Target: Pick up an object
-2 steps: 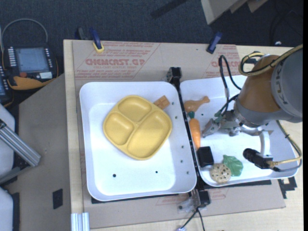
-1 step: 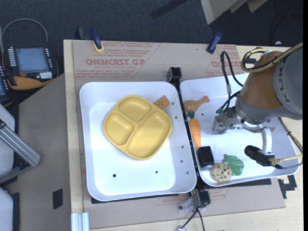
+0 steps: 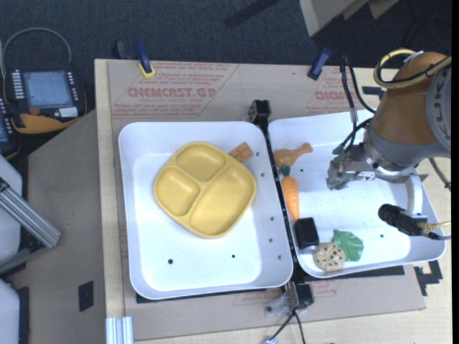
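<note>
Yellow plastic tray [image 3: 205,189], three-sectioned, fills our left bin [image 3: 143,264]. Right bin [image 3: 387,253]: one carrot [image 3: 290,196], one black block [image 3: 307,232]. Gripper [image 3: 344,172] state we cannot tell.

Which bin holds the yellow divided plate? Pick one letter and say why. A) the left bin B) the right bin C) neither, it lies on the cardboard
A: the yellow divided plate lies inside the left bin, while the right bin holds the carrot and other small items.

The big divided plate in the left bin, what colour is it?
Yellow all over; the three-compartment plastic plate shows clearly in the camera view.
</note>
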Motion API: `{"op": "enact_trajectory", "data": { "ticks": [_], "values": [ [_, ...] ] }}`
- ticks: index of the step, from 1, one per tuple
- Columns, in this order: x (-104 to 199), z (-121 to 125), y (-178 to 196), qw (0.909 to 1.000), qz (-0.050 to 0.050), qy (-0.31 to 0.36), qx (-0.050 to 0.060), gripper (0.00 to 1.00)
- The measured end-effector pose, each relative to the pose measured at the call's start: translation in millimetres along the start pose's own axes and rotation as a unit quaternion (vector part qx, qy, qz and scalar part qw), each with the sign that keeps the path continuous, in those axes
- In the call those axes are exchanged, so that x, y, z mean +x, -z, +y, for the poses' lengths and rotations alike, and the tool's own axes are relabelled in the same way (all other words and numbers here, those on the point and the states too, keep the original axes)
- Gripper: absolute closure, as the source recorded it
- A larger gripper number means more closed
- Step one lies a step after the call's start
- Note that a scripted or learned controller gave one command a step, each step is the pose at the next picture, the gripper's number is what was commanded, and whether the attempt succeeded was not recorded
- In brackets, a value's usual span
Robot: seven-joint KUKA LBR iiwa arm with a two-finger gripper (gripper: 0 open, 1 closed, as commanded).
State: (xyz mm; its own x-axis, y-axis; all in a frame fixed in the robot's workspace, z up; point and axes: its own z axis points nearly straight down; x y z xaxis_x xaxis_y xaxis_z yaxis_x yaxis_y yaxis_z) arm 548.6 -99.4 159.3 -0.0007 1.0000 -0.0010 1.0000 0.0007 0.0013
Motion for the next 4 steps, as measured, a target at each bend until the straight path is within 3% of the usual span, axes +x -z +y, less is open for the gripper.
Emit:
{"op": "enact_trajectory", "data": {
  "ticks": [2, 4],
  "values": [
    [3, 6, 113, 1.0, 0.0, 0.0, -0.003, 1.0],
    [97, 46, 105, 1.0, 0.0, 0.002, -0.001, 1.0]
  ]
}}
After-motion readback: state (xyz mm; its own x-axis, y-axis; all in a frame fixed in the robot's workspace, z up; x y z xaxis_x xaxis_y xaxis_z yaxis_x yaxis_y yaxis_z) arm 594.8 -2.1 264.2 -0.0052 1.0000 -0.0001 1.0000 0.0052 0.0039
